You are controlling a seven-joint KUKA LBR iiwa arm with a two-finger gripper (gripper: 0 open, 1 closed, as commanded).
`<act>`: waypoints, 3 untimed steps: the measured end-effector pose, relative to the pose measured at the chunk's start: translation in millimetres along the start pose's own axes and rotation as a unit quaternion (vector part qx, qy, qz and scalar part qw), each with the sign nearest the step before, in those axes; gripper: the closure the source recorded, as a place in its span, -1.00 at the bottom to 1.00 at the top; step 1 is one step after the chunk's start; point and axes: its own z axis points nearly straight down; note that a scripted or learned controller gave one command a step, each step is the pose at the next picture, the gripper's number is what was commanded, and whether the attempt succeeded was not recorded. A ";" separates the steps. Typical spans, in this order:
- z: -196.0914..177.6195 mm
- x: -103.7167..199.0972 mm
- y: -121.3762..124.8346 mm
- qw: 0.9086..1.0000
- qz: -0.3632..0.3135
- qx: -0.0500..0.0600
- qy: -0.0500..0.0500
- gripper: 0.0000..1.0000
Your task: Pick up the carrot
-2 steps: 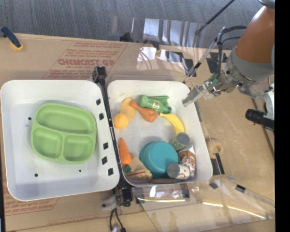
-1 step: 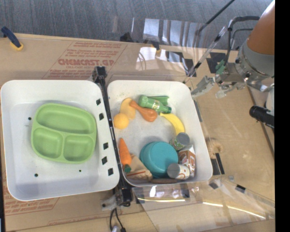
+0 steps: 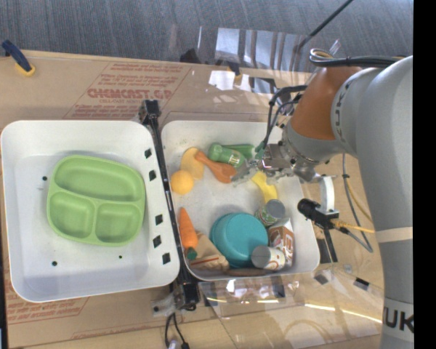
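Hidden or unclear: the lower end of the carrot (image 3: 187,228) sits behind a brown-and-white packet (image 3: 207,259) at the bin's 7 o'clock corner; the can (image 3: 273,212) and the printed cup (image 3: 280,247) are partly covered by the bowl and each other; small items at the gripper are hard to make out.
Carrot: orange, tapered, smooth; lies along the left wall of the right bin (image 3: 305,264), at about 8 o'clock in that bin, well apart from the gripper.
Right bin, other contents: round teal bowl (image 3: 237,237) at 6 o'clock; yellow ball (image 3: 182,182) at 9 o'clock; green bottle shape (image 3: 229,152) at 12 o'clock; orange-tan squash shape (image 3: 211,165) beside it; yellow piece (image 3: 264,187) below the gripper.
Left bin (image 3: 22,267): shallow white plastic with rounded corners; holds a light green divided plate (image 3: 96,199) with three sections.
Gripper (image 3: 253,165): at about 1 o'clock in the right bin, low among the toys by the squash shape and green bottle.
Fingers: cannot tell whether apart or together, nor whether anything is between them.
Arm (image 3: 363,115): grey shell with an orange band, cut off at the right edge.
Counter (image 3: 94,86): brown printed cardboard.
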 end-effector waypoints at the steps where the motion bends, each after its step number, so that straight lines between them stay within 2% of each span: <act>1: 29.7 42.9 38.4 0.998 0.059 -0.012 -0.003 -1.00; 2: 19.0 43.4 38.4 0.998 0.056 -0.010 -0.003 1.00; 3: -63.5 92.8 17.3 0.983 0.185 -0.011 -0.001 1.00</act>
